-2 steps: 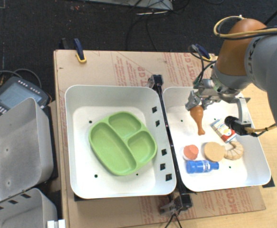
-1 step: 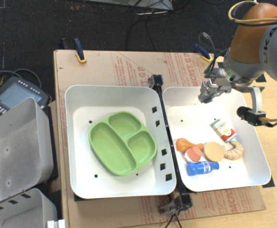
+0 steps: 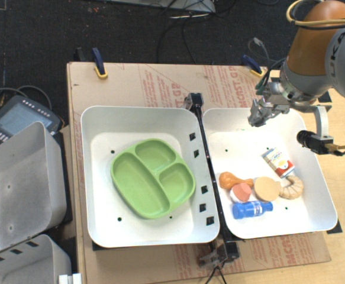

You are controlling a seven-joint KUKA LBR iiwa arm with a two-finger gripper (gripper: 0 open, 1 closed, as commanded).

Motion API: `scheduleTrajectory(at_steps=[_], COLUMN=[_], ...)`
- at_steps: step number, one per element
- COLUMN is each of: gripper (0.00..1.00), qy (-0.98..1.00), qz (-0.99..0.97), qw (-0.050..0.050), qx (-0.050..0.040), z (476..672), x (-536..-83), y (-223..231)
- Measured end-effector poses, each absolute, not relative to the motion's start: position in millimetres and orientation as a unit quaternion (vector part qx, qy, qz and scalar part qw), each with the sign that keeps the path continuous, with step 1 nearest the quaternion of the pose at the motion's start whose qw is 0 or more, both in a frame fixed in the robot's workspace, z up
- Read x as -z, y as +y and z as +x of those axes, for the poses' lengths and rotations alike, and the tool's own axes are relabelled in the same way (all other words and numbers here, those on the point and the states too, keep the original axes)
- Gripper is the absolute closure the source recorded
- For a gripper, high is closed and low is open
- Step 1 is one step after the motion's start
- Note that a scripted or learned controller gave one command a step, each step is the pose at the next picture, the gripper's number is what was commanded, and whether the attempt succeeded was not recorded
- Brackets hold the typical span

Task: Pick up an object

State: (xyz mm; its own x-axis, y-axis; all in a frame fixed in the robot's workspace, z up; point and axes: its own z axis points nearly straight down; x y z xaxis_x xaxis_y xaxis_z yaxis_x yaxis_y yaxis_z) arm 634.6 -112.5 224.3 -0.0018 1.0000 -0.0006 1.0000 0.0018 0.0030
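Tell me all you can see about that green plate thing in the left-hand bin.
The green tray is a light green divided plate, plastic by its look, with rounded corners and three compartments: one large, two smaller. It lies flat and right way up, turned at an angle, near the middle of the left bin. All three compartments hold nothing, and it touches only the bin floor.

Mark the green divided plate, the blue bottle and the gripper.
green divided plate (image 3: pixel 152 178): camera view, on the ridge between its compartments.
blue bottle (image 3: pixel 250 209): camera view, mid-body.
gripper (image 3: pixel 258 119): camera view, at its tip.
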Motion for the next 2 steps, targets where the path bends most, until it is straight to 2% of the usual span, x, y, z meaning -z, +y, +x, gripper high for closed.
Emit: scheduleTrajectory(at_steps=[1,2], gripper=[1.0,1.0], qy=[0.71,0.71], qz=[0.705,0.704], qw=[-0.001,-0.001], qx=[-0.0003,-0.0002], z=[625.2,626.4], x=[-235,-229], y=[-64,-13])
